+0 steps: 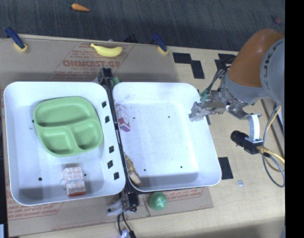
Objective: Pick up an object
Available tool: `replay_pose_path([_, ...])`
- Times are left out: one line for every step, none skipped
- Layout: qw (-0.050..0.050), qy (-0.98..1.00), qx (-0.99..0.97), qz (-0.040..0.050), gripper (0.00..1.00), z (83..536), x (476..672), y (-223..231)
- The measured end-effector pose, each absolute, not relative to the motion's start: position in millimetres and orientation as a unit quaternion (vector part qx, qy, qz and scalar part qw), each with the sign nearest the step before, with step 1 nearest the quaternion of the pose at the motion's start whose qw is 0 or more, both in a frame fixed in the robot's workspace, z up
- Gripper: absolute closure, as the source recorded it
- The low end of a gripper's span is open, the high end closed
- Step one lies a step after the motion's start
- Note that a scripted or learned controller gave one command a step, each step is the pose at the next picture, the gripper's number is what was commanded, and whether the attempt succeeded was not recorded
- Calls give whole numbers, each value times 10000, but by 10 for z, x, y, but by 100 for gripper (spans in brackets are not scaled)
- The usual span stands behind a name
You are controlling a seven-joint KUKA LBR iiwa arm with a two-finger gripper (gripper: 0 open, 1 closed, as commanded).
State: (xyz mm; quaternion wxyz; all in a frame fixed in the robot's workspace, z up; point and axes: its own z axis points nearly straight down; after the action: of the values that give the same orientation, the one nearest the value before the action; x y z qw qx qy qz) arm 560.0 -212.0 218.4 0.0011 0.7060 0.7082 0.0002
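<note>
My gripper hangs over the right rim of the right bin, with nothing visibly held. A small red and white packet lies against that bin's left wall. A tan object rests in its front left corner. In the left bin, a green divided tray takes up the upper middle. A red and white carton lies near that bin's front.
A yellow banana lies on the cardboard behind the bins. In front of the right bin, on the cardboard, sits a green ball. Blue clamps hold the cardboard's back edge. An orange carrot lies on the dark floor beyond.
</note>
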Motion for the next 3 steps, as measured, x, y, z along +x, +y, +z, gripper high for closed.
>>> replay_pose_path([-6,7083,7059,-4,0,2167,5593,-2114])
replay_pose_path([-6,7083,7059,-4,0,2167,5593,-2114])
replay_pose_path([-14,7090,7053,-11,0,1645,6384,-2106])
